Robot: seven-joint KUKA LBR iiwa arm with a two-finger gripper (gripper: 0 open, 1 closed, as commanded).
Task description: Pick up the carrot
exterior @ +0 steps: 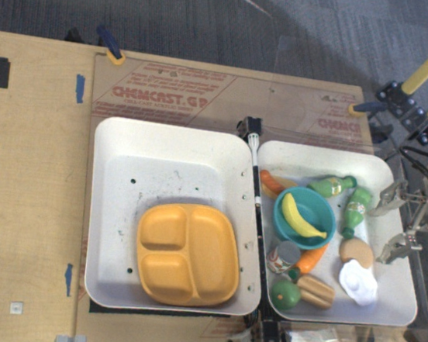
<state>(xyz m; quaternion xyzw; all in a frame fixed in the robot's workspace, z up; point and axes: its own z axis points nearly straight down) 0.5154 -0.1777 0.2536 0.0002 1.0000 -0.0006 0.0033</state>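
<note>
Orange carrot (311,258) lies in the right bin (398,308), touching the teal bowl (307,215) at its 5 o'clock edge; banana (302,218) rests in the bowl; gripper (399,223) sits at the bin's 3 o'clock rim, well apart from the carrot, holding nothing; finger spread cannot be told; yellow tray (186,253) occupies the left bin (109,192).

A divided plate (187,253) lies in the left bin (109,192); in the right bin (401,296), a banana (302,218) rests in a bowl (325,207), the carrot (310,259) just below it.
</note>
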